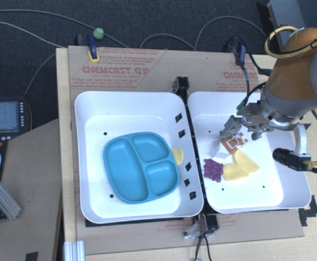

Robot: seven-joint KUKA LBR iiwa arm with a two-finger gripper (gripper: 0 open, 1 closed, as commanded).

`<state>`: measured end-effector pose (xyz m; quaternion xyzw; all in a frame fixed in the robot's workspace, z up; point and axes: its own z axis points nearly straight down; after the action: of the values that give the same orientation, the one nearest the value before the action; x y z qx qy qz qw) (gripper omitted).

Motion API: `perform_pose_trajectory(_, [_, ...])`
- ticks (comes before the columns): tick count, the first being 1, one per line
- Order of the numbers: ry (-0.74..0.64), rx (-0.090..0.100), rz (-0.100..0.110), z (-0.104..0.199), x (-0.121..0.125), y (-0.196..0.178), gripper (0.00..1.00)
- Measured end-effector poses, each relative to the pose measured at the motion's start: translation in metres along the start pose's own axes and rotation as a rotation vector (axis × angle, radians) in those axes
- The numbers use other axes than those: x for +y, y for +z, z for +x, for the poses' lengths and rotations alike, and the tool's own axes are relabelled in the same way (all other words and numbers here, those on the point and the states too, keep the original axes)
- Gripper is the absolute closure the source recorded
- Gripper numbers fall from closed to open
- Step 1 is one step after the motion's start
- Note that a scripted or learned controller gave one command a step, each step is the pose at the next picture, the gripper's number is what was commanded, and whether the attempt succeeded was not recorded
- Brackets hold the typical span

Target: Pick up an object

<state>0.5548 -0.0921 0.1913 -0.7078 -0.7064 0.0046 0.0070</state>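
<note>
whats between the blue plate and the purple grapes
In the camera view, a small yellow piece lies at the blue divided plate's right edge, then the bins' black-clipped walls, then bare white floor up to the purple grapes.

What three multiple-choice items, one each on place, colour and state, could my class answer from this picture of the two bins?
1. Where is the blue tray?
A. left bin
B. right bin
C. on the bench

2. What colour are the grapes?
A. green
B. purple
C. red

3. Where is the gripper?
A. over the left bin
B. outside both bins
C. over the right bin

Key: 1 A, the tray lies in the left bin. 2 B, the cluster is purple. 3 C, it hangs over the right bin, beside the yellow pieces.
</note>
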Motion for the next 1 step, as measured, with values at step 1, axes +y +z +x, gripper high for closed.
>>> perform_pose_trajectory(1, [-0.003,-0.002,-0.014,0.0001,0.0030,-0.0075,0.00])
